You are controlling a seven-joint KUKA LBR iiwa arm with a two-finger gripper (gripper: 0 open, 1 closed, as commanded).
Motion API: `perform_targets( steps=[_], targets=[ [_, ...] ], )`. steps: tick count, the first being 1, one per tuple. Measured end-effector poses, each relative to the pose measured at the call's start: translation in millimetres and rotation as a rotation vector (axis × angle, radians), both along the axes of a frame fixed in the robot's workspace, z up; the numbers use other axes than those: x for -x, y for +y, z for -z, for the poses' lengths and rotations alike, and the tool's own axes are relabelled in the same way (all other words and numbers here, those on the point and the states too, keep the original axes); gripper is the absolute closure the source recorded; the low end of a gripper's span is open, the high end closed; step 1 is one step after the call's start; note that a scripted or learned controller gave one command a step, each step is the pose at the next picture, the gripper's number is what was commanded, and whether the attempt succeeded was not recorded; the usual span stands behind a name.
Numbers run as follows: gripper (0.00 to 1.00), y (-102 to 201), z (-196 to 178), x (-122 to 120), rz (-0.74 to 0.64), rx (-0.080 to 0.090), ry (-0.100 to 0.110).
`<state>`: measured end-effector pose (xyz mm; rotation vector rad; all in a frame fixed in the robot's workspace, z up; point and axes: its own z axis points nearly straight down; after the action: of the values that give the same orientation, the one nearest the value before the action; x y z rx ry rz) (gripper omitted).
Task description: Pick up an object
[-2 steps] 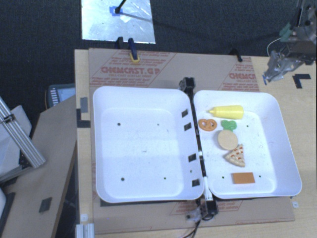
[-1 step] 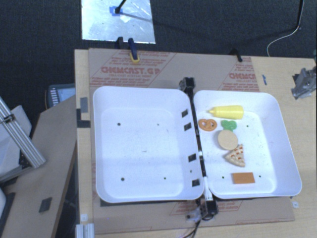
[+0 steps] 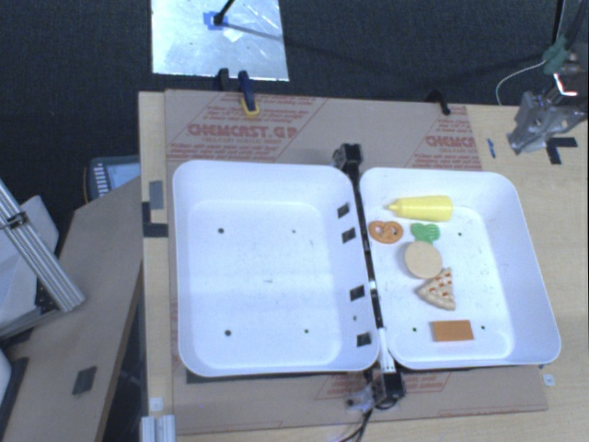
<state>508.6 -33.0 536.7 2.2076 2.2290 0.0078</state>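
Observation:
Several toy foods lie in the right bin (image 3: 527,247): a yellow bottle (image 3: 421,208) on its side at the back, a brown pretzel (image 3: 386,232), a small green piece (image 3: 424,232), a tan round disc (image 3: 423,261), a pizza slice (image 3: 438,290) and a flat orange rectangle (image 3: 451,331) near the front. My gripper (image 3: 541,127) hangs at the view's right edge, behind and to the right of the right bin, well apart from all the objects. Nothing is seen in its grasp.
The left bin (image 3: 189,247) sits beside the right one, joined by black clips along the middle divider (image 3: 354,238). Both rest on a cardboard sheet (image 3: 304,122). A shiny metal plate (image 3: 219,26) lies behind the bench.

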Motion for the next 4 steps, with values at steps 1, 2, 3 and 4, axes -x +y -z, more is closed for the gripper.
perform_targets(
  steps=[1,2,3,4],
  targets=[
    [1.00,53,2,-20,0.000,0.000,0.003],
    [1.00,119,3,-37,0.000,-0.001,0.003],
    [1.00,209,50,-45,-0.001,-0.001,0.008],
    [1.00,263,83,-78,0.002,0.000,0.006]
  ],
)
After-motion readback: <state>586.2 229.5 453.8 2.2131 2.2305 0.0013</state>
